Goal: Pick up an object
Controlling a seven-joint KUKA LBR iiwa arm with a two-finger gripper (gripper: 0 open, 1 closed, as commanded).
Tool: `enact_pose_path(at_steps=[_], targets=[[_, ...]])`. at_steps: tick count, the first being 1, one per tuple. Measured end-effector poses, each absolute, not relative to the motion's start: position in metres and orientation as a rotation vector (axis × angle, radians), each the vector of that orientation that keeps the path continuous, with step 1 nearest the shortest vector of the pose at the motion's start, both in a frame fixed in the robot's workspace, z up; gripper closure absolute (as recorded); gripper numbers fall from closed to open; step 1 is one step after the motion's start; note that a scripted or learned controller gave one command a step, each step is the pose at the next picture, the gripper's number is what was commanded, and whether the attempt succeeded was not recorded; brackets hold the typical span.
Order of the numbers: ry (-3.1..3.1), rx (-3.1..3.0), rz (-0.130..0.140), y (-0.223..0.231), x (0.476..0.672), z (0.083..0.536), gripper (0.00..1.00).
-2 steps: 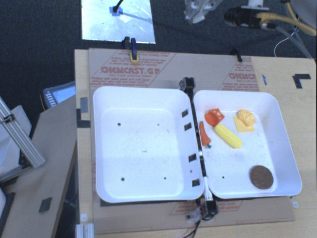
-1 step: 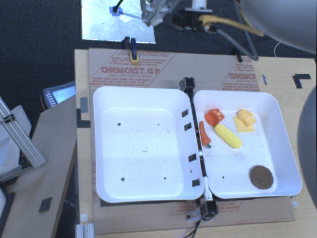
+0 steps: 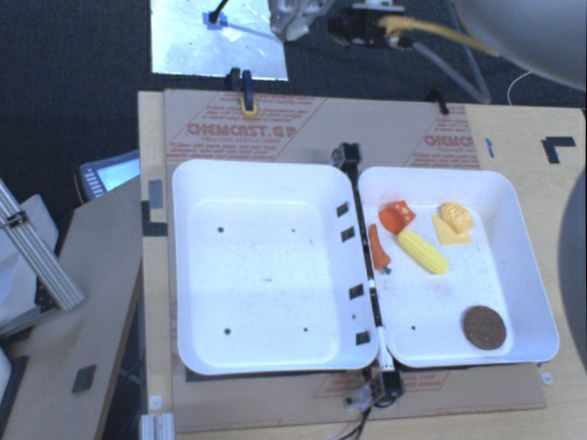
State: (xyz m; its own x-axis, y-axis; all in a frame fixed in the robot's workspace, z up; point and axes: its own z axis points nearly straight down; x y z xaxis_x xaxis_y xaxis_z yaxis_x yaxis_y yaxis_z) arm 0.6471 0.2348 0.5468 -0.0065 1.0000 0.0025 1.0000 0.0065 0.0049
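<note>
Desk (image 3: 275,117) bearing two white bins, nothing lifted yet.
In the right bin (image 3: 527,246) are seen a brown disc (image 3: 484,327), corn cob (image 3: 423,251), cheese slice (image 3: 452,233), red piece (image 3: 397,215); the pincer (image 3: 295,7) is parked beyond the desk, its opening cannot be told.

Smooth glossy white plastic bins (image 3: 252,177) sit on a matt board (image 3: 385,126) under a shiny metal sheet (image 3: 188,26).

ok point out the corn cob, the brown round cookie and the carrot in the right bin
corn cob (image 3: 423,251), camera view, middle of the yellow cob
brown cookie (image 3: 483,326), camera view, centre of the disc's top face
carrot (image 3: 376,247), camera view, midway along the orange body beside the bin's left wall
</note>
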Motion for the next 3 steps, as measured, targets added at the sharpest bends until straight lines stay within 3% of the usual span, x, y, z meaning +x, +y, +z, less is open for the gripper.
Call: enact_pose_path(at_steps=[3], targets=[[2.236,2.200,0.018,0.236,0.647,0.581,1.00]])
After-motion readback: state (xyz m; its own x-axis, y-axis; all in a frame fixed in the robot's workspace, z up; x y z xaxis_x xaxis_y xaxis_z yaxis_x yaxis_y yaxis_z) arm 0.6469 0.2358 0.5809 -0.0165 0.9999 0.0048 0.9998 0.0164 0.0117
